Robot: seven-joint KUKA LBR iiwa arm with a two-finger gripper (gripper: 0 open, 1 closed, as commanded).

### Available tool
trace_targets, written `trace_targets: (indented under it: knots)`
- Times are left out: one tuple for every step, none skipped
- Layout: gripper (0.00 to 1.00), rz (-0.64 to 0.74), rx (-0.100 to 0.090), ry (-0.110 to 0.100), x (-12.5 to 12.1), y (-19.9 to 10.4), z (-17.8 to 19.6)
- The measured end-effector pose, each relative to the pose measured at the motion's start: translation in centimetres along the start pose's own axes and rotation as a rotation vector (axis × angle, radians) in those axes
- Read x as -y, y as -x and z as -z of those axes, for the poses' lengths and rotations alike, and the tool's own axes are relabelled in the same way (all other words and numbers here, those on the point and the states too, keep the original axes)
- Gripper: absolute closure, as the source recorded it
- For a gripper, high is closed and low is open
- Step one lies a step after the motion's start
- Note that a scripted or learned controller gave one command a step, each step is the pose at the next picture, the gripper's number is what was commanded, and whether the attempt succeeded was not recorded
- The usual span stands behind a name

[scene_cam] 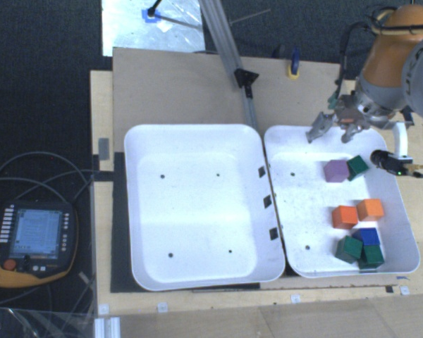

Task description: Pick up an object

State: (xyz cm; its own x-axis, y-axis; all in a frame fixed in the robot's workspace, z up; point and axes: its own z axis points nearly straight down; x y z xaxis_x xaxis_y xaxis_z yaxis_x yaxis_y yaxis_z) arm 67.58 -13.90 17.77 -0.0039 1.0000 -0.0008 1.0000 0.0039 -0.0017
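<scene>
A teach pendant [29, 239] is lying off the bench's left edge. On the bench [190, 83], the left bin [197, 134] is sitting bare. The right bin [296, 189] is carrying the blocks: a purple block [335, 170] touching a green block [357, 167] toward the far edge, two orange blocks [357, 213], then a blue block [368, 236] crowded by dark green ones [352, 248] at the near right corner. The pincer [336, 128] is hovering released, fingers spread, grasping nothing, over the bin's far edge. Descending there, it is risking striking the rim; among touching blocks, a finger may be landing on top and shoving them aside.
</scene>
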Motion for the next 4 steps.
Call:
trace_targets:
  knots:
    - [0.00, 0.002, -0.001, -0.001, -0.3, -0.9, -5.7]
    - [0.00, 0.002, 0.000, 0.000, -0.3, -0.9, -8.8]
    - [1.00, 0.005, 0.002, 0.007, -0.5, -0.9, -7.4]
    - [1.00, 0.002, 0.000, 0.009, -0.5, -1.7, -2.5]
